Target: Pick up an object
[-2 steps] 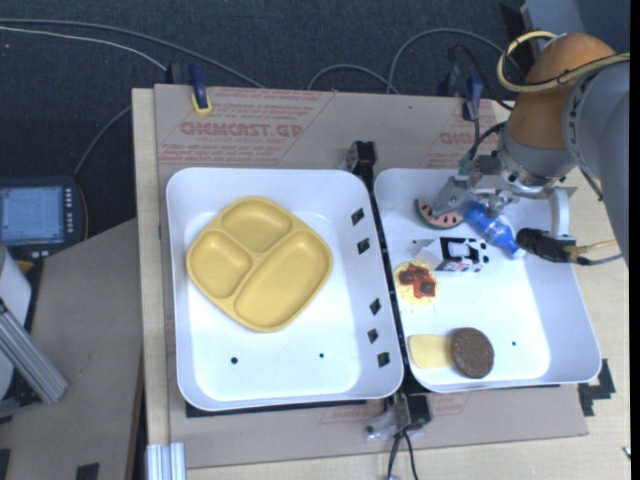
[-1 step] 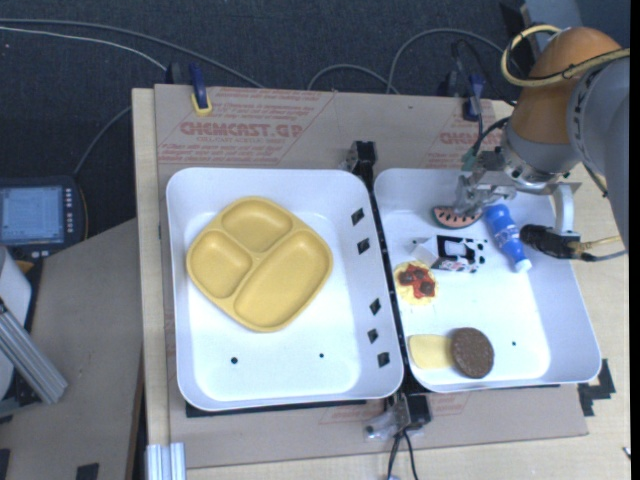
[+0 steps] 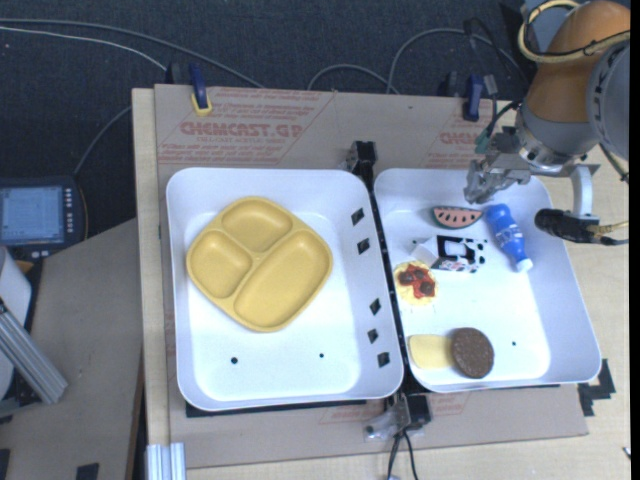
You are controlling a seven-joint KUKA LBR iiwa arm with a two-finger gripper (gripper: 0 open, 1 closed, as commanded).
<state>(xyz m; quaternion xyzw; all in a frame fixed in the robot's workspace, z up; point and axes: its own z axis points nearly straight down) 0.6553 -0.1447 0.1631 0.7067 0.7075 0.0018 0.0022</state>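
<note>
- Camera view: hand (image 3: 484, 190) low over right bin's (image 3: 560, 308) far end, just above watermelon slice (image 3: 457, 215); its grip unreadable.
- Blue bottle (image 3: 507, 235) beside slice; brown disc (image 3: 472, 353), yellow piece (image 3: 428, 350) near front.
- Yellow divided plate (image 3: 259, 262) in left bin (image 3: 200, 348).

From my remote station I see two bins (image 3: 200, 268) of smooth white plastic with a soft sheen, the left holding a yellow divided tray (image 3: 259, 262) of matt plastic. They rest on a brown board (image 3: 300, 118) that looks like printed cardboard, dull and flat. The blue bottle (image 3: 507, 235) appears glossy plastic, and the arm's orange band (image 3: 570, 78) looks smooth and semi-gloss.
</note>
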